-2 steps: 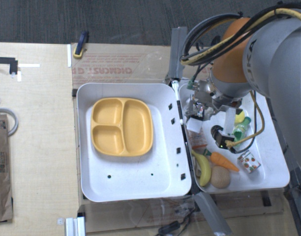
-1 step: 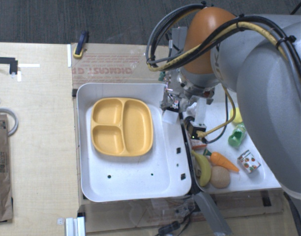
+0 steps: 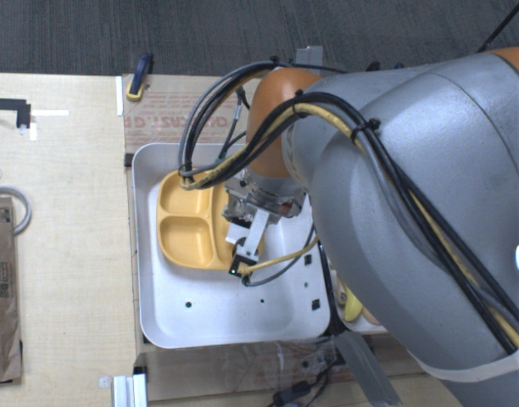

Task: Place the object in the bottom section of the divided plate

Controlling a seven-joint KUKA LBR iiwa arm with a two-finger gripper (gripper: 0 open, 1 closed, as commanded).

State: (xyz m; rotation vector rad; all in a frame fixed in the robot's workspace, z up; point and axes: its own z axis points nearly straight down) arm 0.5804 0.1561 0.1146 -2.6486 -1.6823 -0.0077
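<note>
- Bright, even light from above; no hard hotspots.
- Soft, diffuse shadow beneath the arm (image 3: 429, 185), falling over the right side of the white bin (image 3: 209, 320).
- Mild sheen along the arm's grey shell.
- Yellow divided plate (image 3: 187, 227) evenly lit, faint shading in its wells.
- Pale bench (image 3: 64, 227) near washed out, low contrast.
- Focus fair at centre; fine detail soft, somewhat grainy throughout.

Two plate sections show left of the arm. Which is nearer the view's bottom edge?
On the yellow plate, the section below the dividing ridge, next to the white bin's floor; the other section lies above the ridge, by the cables.
</note>
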